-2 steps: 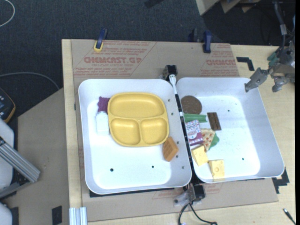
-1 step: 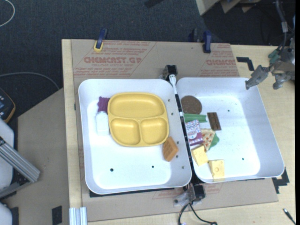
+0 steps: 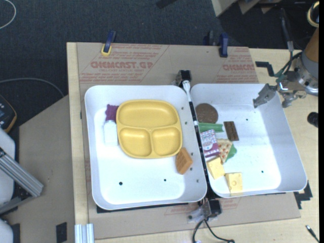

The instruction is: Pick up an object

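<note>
White bins [image 3: 96, 151], two; one yellow tray [image 3: 149, 128]; hand [image 3: 276, 96] spread, holding nothing.

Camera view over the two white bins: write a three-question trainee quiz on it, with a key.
1. True or false: the yellow three-compartment plastic tray lies in the left white bin.
2. Which bin holds the round brown cookie? A left, B right.
3. Fill in: the two-finger gripper hovers over the right white bin's ____ corner, near or far.

Key: 1 true; 2 B; 3 far.
</note>
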Controlling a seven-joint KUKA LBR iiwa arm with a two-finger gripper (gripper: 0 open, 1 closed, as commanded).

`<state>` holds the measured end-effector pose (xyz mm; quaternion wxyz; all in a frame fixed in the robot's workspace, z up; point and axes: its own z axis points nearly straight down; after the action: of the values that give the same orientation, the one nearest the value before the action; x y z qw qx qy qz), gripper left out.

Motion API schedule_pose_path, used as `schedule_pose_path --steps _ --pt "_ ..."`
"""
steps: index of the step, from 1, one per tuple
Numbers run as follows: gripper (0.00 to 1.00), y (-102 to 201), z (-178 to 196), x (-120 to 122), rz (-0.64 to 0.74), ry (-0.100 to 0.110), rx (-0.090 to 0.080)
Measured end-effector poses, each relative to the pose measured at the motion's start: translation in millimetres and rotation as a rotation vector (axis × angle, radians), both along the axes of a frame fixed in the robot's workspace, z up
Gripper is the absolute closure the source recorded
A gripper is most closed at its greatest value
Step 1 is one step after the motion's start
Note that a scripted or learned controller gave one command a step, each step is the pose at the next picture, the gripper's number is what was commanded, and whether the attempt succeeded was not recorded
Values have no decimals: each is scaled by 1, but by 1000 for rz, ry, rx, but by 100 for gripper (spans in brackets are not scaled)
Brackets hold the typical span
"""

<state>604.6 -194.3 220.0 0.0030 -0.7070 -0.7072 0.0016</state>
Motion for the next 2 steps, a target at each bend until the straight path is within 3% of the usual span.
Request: schedule_pose_path --steps 2 --pt "0 -2 -107 -11 0 0 0"
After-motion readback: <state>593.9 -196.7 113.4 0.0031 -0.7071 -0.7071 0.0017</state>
